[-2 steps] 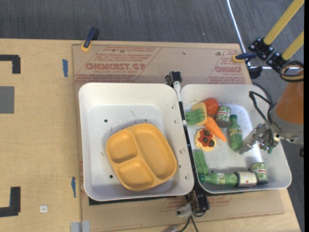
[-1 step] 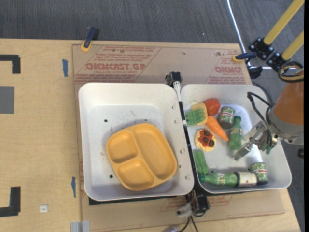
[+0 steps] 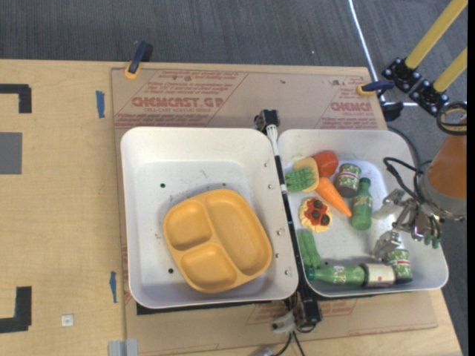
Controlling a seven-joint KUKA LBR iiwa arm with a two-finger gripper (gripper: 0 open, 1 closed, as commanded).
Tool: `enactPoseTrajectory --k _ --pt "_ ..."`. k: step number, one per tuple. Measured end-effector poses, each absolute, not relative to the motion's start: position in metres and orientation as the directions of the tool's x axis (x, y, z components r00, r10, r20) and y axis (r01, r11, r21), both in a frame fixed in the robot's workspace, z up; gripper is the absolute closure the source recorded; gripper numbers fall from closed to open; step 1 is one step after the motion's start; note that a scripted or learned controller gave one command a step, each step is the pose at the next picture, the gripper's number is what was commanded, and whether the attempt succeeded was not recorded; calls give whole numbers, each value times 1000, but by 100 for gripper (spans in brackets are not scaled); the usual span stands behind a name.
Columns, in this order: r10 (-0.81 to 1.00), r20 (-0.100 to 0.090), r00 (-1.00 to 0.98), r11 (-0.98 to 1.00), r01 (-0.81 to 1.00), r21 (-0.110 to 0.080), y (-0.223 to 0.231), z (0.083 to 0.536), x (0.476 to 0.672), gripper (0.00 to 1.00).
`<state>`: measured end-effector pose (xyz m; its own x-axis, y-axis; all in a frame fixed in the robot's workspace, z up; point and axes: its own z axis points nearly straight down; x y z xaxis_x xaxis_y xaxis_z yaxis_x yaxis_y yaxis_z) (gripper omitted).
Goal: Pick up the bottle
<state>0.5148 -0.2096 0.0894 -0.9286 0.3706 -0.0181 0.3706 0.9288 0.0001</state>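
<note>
Two green bottles lie in the right bin (image 3: 427, 284). A small one (image 3: 361, 205) rests near the bin's middle, its cap pointing to the far side. A longer one with a white label (image 3: 350, 274) lies along the near wall. My gripper (image 3: 389, 221) hangs over the right side of this bin, just right of the small bottle. Its metal fingers (image 3: 392, 198) are spread, open, with nothing between them. The orange band (image 3: 450, 170) of the arm shows at the right edge.
The right bin also holds a tomato (image 3: 325, 161), a carrot (image 3: 335, 194), a green ridged piece (image 3: 300, 179), a pizza slice (image 3: 315, 213), a pickle (image 3: 309, 248) and two cans (image 3: 349, 177) (image 3: 400, 262). A yellow divided plate (image 3: 217, 238) lies in the left bin (image 3: 148, 154).
</note>
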Motion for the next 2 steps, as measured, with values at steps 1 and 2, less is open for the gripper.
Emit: enactPoseTrajectory --k 1,2 --pt "372 -31 -928 928 372 3 -210 102 518 100" --pt "372 -31 -928 928 372 3 -210 101 518 0"
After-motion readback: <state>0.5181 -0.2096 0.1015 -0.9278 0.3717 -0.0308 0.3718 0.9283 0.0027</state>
